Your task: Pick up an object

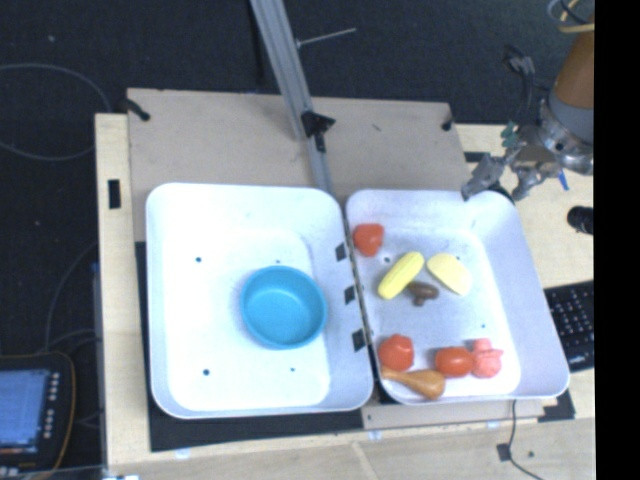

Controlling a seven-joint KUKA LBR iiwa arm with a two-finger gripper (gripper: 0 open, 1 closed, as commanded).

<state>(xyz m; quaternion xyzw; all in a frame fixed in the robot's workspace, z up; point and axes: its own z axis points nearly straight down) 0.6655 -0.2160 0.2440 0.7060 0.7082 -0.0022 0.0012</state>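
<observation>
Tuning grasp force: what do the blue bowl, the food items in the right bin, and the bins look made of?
Blue bowl: likely smooth moulded plastic, uniform colour, soft sheen.
Yellow corn and the other toy foods, e.g. tomato: probably plastic or rubber; saturated flat colours, rounded shapes; hardness can't be judged.
Bins: white, shallow, rounded corners, matte; look like thin formed plastic.

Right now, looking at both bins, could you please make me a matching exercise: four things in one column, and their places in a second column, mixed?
Things:
1. blue bowl
2. corn cob
3. pink toy
4. claw

Places:
A. above the right bin's far right corner
B. near corner of the right bin, beside a red tomato
C. middle of the left bin
D. middle of the right bin, left of a pale yellow piece

Pairs: 1-C, 2-D, 3-B, 4-A
</observation>
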